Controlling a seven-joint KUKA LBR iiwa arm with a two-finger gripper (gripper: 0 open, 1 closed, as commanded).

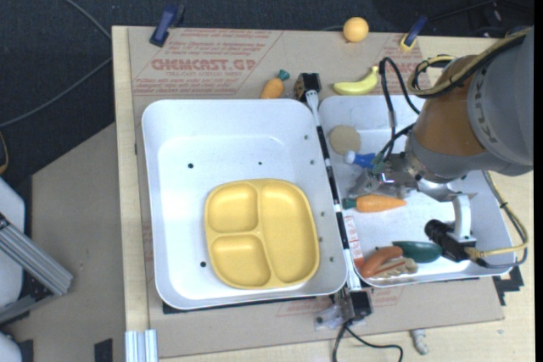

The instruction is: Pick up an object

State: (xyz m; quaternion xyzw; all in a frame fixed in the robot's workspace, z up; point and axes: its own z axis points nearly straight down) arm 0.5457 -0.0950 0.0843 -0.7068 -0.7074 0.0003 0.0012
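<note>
My hand [379, 180] hovers at the carrot's [381, 203] twelve o'clock, grip state unclear; I should descend centred over it.

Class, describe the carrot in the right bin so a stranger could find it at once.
Start at the right bin, the one the grey arm reaches into. Near its left wall, about halfway down, the carrot lies on its side by the gripper. It is the long, plain orange piece; the items nearer the front edge are dark green and reddish brown.
</note>
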